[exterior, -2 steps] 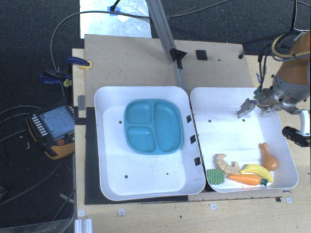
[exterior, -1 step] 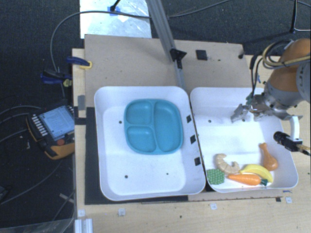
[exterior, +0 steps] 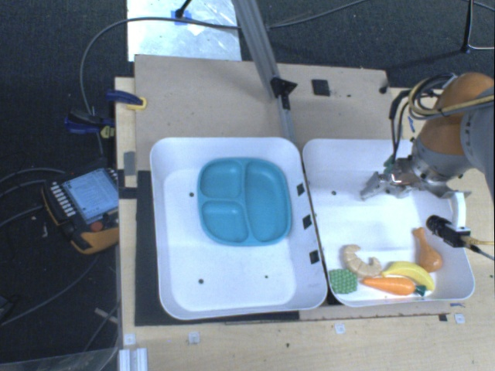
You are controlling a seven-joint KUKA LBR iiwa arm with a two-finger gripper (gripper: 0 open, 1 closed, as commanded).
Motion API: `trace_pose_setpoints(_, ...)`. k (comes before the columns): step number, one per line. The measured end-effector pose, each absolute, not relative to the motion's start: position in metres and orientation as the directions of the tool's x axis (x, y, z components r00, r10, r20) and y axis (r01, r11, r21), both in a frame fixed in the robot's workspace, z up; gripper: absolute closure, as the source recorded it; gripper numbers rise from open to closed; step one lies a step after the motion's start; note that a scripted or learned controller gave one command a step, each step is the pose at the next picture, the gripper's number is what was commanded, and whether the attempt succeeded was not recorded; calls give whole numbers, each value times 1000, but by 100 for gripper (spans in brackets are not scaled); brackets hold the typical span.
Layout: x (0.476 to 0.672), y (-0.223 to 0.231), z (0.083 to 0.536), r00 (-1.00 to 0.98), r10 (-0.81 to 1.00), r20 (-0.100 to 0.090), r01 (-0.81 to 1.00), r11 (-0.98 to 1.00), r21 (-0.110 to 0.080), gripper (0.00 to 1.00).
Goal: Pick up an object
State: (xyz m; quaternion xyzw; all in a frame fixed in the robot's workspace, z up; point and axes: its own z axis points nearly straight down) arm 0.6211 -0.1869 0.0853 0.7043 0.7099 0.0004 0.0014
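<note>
Hand point(exterior: 384, 185) spread, holding nothing; banana point(exterior: 408, 271) lies well below it, apart

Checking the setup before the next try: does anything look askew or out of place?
Nothing looks spilled or damaged. The toy food is crowded into the right bin's near corner, and the blue plate lies flat in the left bin.
</note>
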Motion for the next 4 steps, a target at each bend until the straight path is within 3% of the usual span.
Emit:
trace_pose_setpoints(1,623,-187,98,-10,1000,-2,1000,10,9,100)
trace_pose_setpoints(4,626,-192,263,-8,1000,-1,1000,8,5,100)
